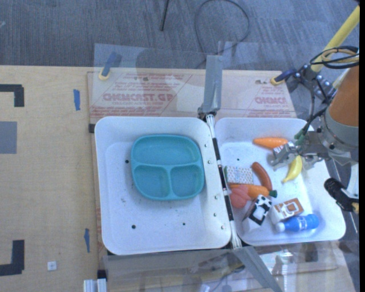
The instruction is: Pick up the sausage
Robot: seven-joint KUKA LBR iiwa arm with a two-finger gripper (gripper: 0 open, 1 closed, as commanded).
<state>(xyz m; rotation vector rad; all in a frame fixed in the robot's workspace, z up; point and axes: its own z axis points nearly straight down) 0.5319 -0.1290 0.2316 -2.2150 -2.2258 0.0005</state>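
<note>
You get even, bright overhead light. The white bins [165, 239] read slightly washed out, with soft shadows under their rims. Glare streaks the clear sheet [148, 68] behind the bins. Overall focus is soft; small items look blurred.

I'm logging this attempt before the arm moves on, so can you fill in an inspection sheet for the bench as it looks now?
Surface: wooden bench bearing two white bins; the left bin holds a teal divided plate.
Job's things: sausage lies in the right bin, apart from the gripper.
Clutter: two carrots, banana, blue bottle, small carton, black-and-white block, patterned card.
Grippers: gripper hangs low over the right bin, between the upper carrot and the banana; grip unclear.
Cables: dark cables above the arm; a loop on the floor.
Surroundings: grey carpet, blue tape marks.
</note>
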